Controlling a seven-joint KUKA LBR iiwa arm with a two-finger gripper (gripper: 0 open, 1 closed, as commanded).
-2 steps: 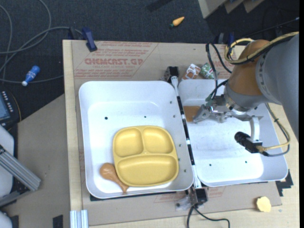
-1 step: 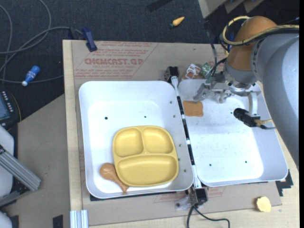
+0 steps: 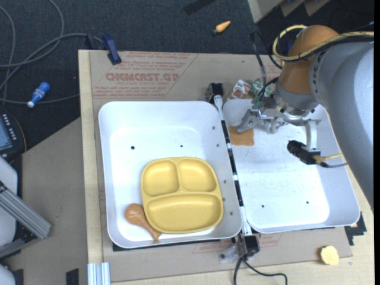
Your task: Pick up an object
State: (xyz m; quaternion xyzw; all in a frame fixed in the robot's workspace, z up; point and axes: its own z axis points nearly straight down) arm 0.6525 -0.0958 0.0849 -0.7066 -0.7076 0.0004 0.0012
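A flat brown piece like a slice of toast lies in the far left corner of the right bin, against the wall shared with the left bin. My gripper hangs low just above and to the right of it, close to its far edge; I cannot see whether they touch. In the left bin sits a yellow divided plate. An orange drumstick-shaped toy lies at the plate's near left, partly tucked under it.
Small wrapped bits lie just beyond the right bin's far rim. A yellow lump rests on the bench at the near right. A blue clip sits at the board's far left corner. Cables and a blue bottle are on the floor.
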